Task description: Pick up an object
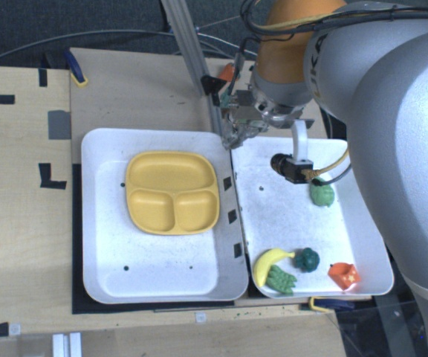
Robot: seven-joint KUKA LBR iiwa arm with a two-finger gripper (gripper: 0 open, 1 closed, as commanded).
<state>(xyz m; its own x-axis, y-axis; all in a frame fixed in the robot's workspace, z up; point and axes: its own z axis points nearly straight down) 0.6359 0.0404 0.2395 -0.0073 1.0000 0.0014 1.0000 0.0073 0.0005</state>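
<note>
I have the arm [377, 88] reaching in from three o'clock, its wrist hanging over the far end of the right bin [273, 222], close to the wall it shares with the left bin [95, 222]. The jaws [232, 136] sit at about twelve o'clock of the right bin, hard by that dividing wall, and from this slanted view I cannot tell whether they are released or clenched; I see nothing between them. So by my reading the task is barely begun: nothing is lifted, and every candidate lies in its bin. The pale green lump [322, 195] rests at about two o'clock of the right bin, just beside a dark fitting and cable hanging off the wrist. Along the near edge, around six o'clock, the yellow banana [267, 259] touches the green leafy piece [280, 280], with the dark green ball [307, 259] just beside them, and the orange piece [344, 274] is in the corner at five o'clock. The yellow divided plate [172, 192] lies alone in the left bin on the desk [21, 222]. What is left, I judge, is the whole grasp: choose an object, descend, close and lift.
</note>
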